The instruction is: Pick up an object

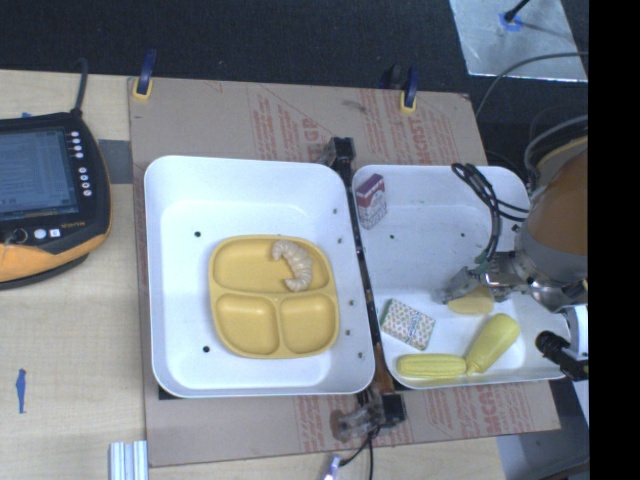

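My gripper (pixel 472 286) is low in the right bin (pixel 420 238), near its right side, with the grey arm coming in from the right edge. Just below it, touching or nearly touching, lies a small pale yellow piece (pixel 470 306). A yellow-green corn cob (pixel 493 342) lies tilted in front of that. A second yellow cob (pixel 432 367) lies flat along the bin's front wall. A patterned packet (pixel 407 323) rests near the front left of this bin. A small red and white carton (pixel 371 199) stands at the back left.
The left bin (pixel 180 268) holds a yellow divided plate (pixel 250 323) with a pale shrimp (pixel 297 264) in its top compartment. A black cable (pixel 485 193) loops over the right bin's back right. A tablet pendant (pixel 45 193) lies on the bench at far left.
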Robot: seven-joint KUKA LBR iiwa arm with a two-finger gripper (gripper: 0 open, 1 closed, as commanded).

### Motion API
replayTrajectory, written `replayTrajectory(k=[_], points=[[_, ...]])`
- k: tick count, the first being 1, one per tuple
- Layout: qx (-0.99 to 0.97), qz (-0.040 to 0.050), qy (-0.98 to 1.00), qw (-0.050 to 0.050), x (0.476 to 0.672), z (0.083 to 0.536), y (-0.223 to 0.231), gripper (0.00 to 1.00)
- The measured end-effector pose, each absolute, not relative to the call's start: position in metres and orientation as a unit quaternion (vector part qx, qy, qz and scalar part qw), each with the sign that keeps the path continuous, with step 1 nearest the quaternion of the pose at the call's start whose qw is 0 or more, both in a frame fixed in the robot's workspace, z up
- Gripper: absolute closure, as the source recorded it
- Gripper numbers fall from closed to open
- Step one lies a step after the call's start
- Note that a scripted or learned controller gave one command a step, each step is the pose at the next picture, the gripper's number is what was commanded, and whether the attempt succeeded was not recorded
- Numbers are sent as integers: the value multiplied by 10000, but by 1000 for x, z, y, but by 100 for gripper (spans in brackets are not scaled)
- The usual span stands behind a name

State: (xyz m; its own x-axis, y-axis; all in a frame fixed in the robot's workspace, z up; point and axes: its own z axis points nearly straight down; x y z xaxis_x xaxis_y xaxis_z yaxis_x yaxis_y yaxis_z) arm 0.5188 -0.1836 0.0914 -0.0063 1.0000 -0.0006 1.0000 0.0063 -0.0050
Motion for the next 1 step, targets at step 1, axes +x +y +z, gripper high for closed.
replayTrajectory(k=[1], points=[[-7046,21,-7096,8,519,103,-185,100]])
